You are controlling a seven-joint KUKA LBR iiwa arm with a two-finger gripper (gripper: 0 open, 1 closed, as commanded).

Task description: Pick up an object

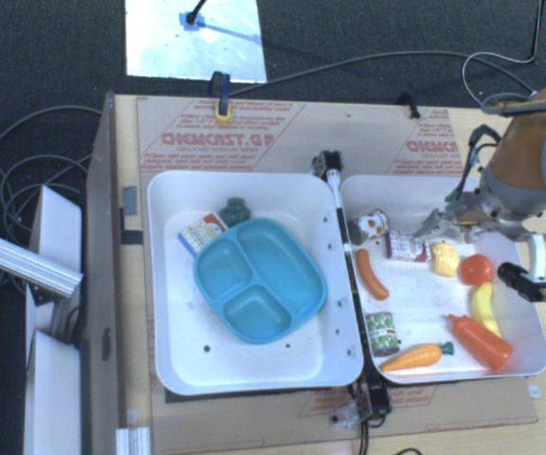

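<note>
The right bin holds toy food: a yellow corn piece, a red tomato, a banana, a red ketchup bottle, a carrot, a green can, a sausage, a red-and-white packet and a small white-and-red cup. My gripper hangs low over the bin's far right part, just above the corn and beside the packet. Nothing is visibly held in it.
In the left bin lie a blue divided plate, a small printed box and a teal object. A ridge with a black clamp separates the bins. Cables run behind the bench.
</note>
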